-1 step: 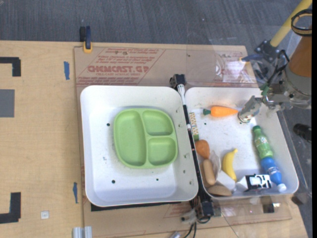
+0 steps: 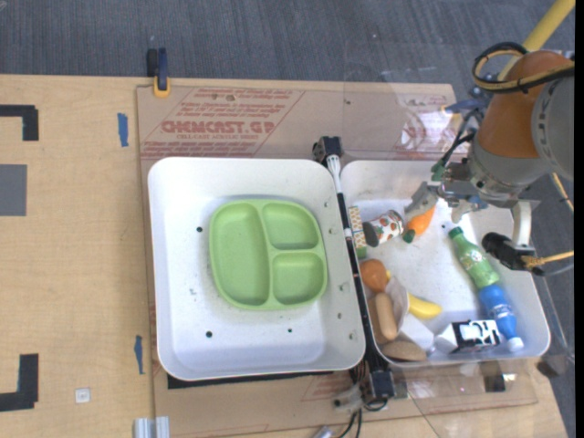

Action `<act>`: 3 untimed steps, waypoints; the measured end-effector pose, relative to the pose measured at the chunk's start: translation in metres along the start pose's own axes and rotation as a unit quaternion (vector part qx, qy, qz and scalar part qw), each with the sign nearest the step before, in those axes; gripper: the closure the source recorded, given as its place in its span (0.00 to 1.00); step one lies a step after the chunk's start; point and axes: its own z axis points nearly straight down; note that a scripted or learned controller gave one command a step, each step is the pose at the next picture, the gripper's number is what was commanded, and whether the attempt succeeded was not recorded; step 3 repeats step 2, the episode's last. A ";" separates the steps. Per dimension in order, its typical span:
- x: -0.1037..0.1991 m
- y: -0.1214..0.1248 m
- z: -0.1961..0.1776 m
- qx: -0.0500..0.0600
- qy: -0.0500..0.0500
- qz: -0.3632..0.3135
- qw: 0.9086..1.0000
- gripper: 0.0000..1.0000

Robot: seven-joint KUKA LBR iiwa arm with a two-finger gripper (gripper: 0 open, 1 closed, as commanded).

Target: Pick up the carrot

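- Two white bins sit side by side on the bench (image 2: 73,245): the left bin (image 2: 182,199) holds a green tray (image 2: 269,254) with three compartments, and we see nothing in any of them.
- We see the right bin (image 2: 534,313) crowded with small items, and the arm (image 2: 520,117) reaches over its upper right corner.
- We place the gripper (image 2: 438,194) low over the upper part of the right bin, with the carrot (image 2: 420,220) just below and left of it.
- We read the carrot as orange with a dark green tip, lying at a slant, its thick end up toward the gripper and its tip pointing down-left.
- We cannot tell whether the gripper is parted or closed, nor whether it touches the carrot; the wrist hides that spot.
- We see a small spotted toy (image 2: 388,226) just left of the carrot, near the wall between the bins.
- We see a green bottle (image 2: 473,258) to the right of the carrot, and below it a blue bottle (image 2: 500,313), both slanting toward the lower right.
- We find an orange ball (image 2: 372,272), a hot dog (image 2: 385,316) and a banana (image 2: 424,307) lower in the right bin, well apart from the carrot.
- We spot a black-and-white carton (image 2: 476,333) near the bin's lower right corner, beside the blue bottle.
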 end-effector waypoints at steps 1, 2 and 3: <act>-0.026 0.011 0.042 0.000 0.001 0.147 0.989 0.00; -0.027 0.013 0.028 -0.004 -0.003 0.144 0.990 1.00; -0.027 0.013 0.028 -0.004 -0.003 0.144 0.990 1.00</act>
